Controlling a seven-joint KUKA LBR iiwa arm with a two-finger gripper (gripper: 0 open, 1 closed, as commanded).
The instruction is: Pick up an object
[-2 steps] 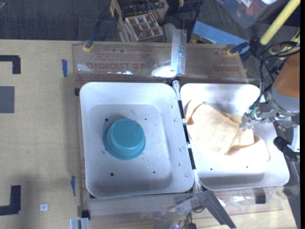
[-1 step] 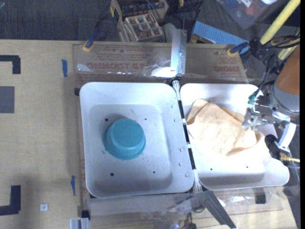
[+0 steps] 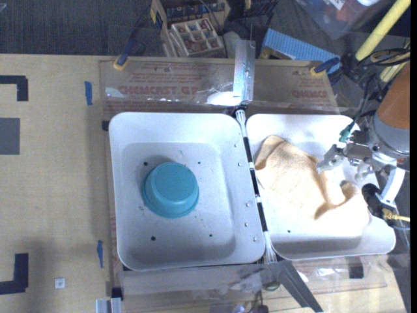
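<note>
A tan cloth (image 3: 293, 178) lies crumpled in the right bin (image 3: 313, 237), spread from its back left toward the middle. A blue bowl (image 3: 171, 188) sits upside down in the left bin (image 3: 195, 253). My gripper (image 3: 339, 169) hangs over the right side of the right bin, at the cloth's right edge. Its fingers (image 3: 326, 161) stand open, spread over that edge, and nothing is between them. The grey arm with its orange band (image 3: 396, 106) comes in from the right.
The two white bins meet at a central rim (image 3: 251, 175). Behind them lie clear plastic sheets (image 3: 169, 90) and a metal bracket (image 3: 244, 77). Boxes and clutter stand on the floor beyond. The wooden bench (image 3: 52, 175) extends to the left.
</note>
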